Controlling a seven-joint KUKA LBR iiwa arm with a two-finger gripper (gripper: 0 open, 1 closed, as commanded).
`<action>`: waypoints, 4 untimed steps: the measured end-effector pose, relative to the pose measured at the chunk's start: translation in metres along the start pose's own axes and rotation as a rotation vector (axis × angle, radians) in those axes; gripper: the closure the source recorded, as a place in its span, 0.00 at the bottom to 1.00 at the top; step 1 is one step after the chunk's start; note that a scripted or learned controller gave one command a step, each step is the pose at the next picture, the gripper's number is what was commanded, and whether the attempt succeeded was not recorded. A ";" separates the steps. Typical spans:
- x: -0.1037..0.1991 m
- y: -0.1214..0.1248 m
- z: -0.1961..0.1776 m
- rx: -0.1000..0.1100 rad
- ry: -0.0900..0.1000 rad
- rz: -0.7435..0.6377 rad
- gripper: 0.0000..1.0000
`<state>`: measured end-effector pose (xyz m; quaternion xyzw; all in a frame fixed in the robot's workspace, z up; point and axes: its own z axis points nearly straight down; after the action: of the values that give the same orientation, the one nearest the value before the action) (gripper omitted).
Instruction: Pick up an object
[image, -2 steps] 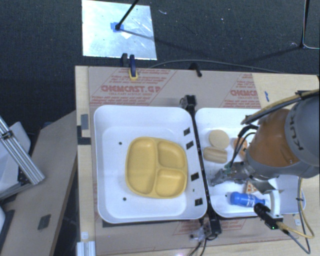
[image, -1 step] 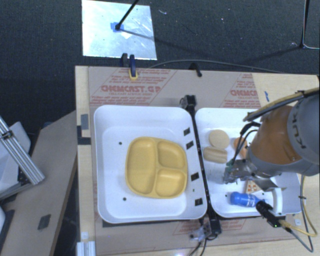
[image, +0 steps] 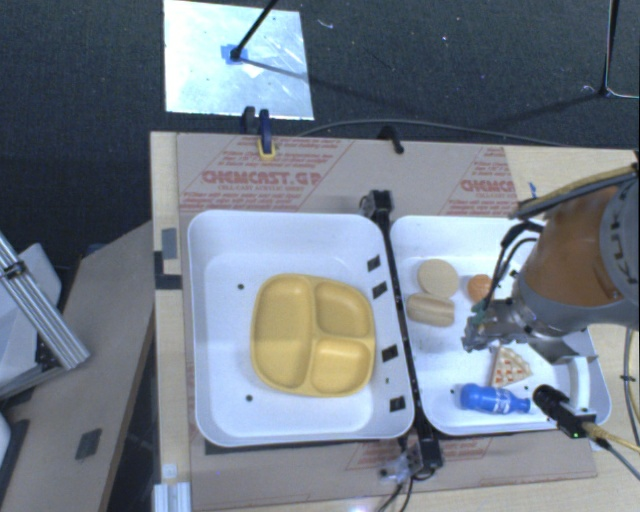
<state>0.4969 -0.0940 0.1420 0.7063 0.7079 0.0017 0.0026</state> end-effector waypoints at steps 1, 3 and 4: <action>0.009 0.002 -0.048 0.000 0.001 -0.002 1.00; 0.074 0.009 -0.088 0.005 0.004 -0.007 1.00; 0.117 0.023 -0.081 0.004 0.003 -0.007 1.00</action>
<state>0.5193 0.0235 0.2226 0.7039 0.7103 0.0012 0.0000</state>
